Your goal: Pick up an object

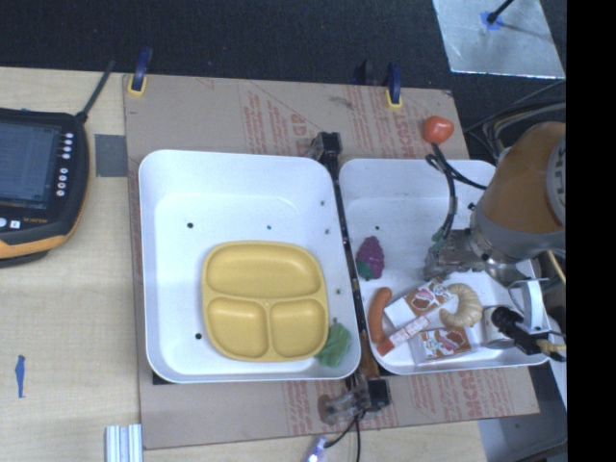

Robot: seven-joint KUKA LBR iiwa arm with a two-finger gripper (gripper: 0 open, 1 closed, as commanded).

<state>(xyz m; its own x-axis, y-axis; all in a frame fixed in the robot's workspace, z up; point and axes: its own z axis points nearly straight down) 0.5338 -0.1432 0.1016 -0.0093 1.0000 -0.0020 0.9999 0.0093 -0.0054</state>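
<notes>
Choosing one clear target is the first need, because the right bin point(404, 166) holds several small things close together. The gripper point(445, 255) hangs low over the middle of this bin, and from this slanted view I cannot tell whether it is released or clenched; nothing can be seen held in it. Just below it, toward the front wall, lies a pale croissant point(464, 304), which touches or partly covers some red-and-white packets point(428, 325). To their left, an orange sausage point(378, 314) lies beside the wall shared with the other bin, and a purple grape bunch point(370, 256) sits alone further back. In my judgement the grasp is not yet made, and the task is at its early stage. The grape bunch looks like the easiest choice, since it has free floor on all sides. The croissant is nearer, but it is curved and rests against the packets, so a descent there could catch two things or push both aside. For a good try, the gripper should be centred above the chosen thing and come straight down, closing across the narrow side. The sausage is risky because the wall is just beside it. The left bin point(173, 176) holds a yellow divided plate point(265, 298) and a green piece point(335, 346) at its corner, both well apart from the gripper.
</notes>
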